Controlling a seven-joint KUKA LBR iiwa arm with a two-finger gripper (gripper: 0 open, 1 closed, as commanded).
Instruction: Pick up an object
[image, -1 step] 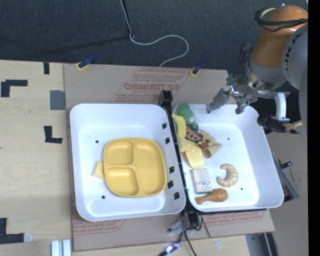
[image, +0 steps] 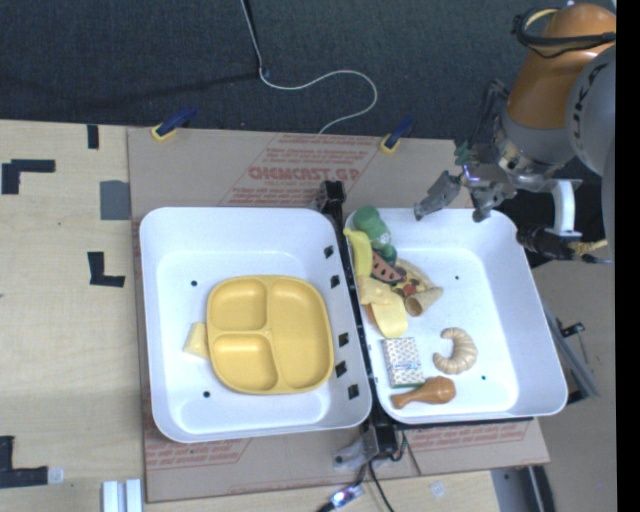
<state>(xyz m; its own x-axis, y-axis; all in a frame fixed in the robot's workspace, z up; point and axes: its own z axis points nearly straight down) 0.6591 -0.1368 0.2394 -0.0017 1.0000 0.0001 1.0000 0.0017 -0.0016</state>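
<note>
My gripper (image: 458, 203) hangs over the far edge of the right bin (image: 500, 262), open, with nothing between its two fingers. Below it in that bin lie a croissant (image: 457, 349), a drumstick (image: 425, 392), a small patterned packet (image: 403, 360), and a pile by the left wall: a green piece (image: 370, 224), yellow banana-like pieces (image: 385, 303), and a pizza slice (image: 392, 271) next to an ice-cream cone (image: 422, 296). All of these lie well apart from the fingers.
The left bin (image: 170, 260) holds a yellow divided plate (image: 270, 333) with a pale yellow piece (image: 195, 340) tucked at its left side. A white cable (image: 320, 80) runs across the dark floor behind the bench. Cardboard lies under both bins.
</note>
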